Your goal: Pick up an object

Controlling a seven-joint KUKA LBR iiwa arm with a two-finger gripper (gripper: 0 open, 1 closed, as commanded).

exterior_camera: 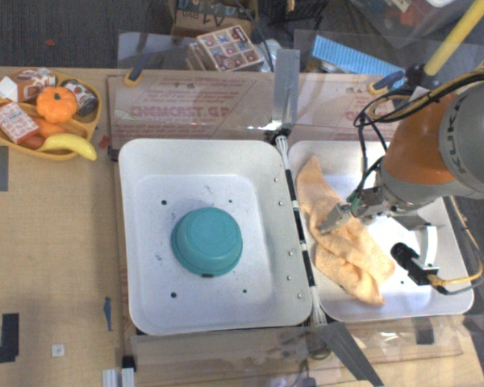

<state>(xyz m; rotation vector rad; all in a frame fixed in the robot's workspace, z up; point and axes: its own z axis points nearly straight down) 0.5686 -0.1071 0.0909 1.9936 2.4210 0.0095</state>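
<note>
On the far left of the bench, a yellow dish point(0, 127) is sitting with toy food in it: a small orange pumpkin point(56, 103), a banana point(68, 143) and some little packets. Moving right, the left bin point(145, 176) is holding a teal bowl point(207, 241), which is lying upside down near the middle of the bin floor, well apart from the arm. Past the divider, the right bin point(460, 301) is holding a pale orange cloth point(351, 256), and this is where the work is going on. The gripper point(332, 220) is reaching down from the right and is pressing into the cloth about halfway along its length; whether its fingers are spread or closed on the fabric I cannot tell, since the tips are blurring into the folds. Judging from this, the step in hand is getting a hold on the cloth, and doing it well probably means pinching a raised ridge rather than a flat patch, closing fully before lifting, and rising straight up so the fabric is not dragging against the bin wall. The cloth itself is looking soft and rumpled, running as a long crumpled strip from the bin's upper left corner down toward its lower middle, with a thicker bunched end at the bottom, lying close beside the divider.
</note>
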